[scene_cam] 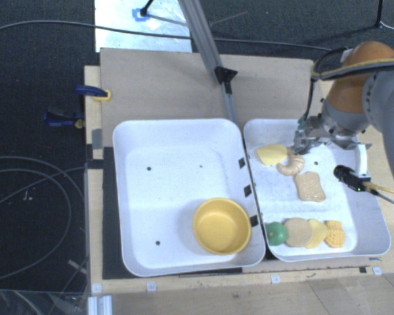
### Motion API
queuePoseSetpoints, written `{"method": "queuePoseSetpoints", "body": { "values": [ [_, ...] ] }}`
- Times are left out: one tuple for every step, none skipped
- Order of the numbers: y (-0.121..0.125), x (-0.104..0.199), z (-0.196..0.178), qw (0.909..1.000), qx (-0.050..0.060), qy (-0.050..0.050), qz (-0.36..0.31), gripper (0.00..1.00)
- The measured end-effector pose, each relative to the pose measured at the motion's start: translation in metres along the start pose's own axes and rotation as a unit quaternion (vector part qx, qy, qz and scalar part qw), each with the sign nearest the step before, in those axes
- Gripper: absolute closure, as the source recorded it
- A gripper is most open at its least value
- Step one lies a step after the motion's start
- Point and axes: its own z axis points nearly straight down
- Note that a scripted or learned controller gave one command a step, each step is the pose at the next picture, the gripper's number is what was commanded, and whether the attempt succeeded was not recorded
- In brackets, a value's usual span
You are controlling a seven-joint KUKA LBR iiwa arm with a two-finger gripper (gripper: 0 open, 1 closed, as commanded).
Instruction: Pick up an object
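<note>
My gripper (301,143) hangs over the back of the right bin (374,231), just right of a pale yellow wedge (271,154) and right above a curved tan piece (290,167). A tan bread slice (310,187) lies in the bin's middle. Along the front wall sit a green ball (276,231), a round beige biscuit (297,231), a yellow wedge (316,233) and a small orange waffle piece (335,234). The fingers are too small and dark to read.
The left bin (157,169) holds a yellow bowl (221,225) at its front right corner. A grey pole (203,38) slants down to the gap between the bins. Cables lie on the dark floor at left, and blue clamps (75,107) grip the bench's left edge.
</note>
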Motion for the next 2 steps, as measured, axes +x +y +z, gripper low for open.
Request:
{"method": "queuePoseSetpoints", "body": {
  "values": [
    [0.01,0.004,-0.048,1.0,0.002,0.002,0.002,1.0],
    [0.011,0.001,-0.114,1.0,0.001,0.002,0.002,1.0]
  ]
}}
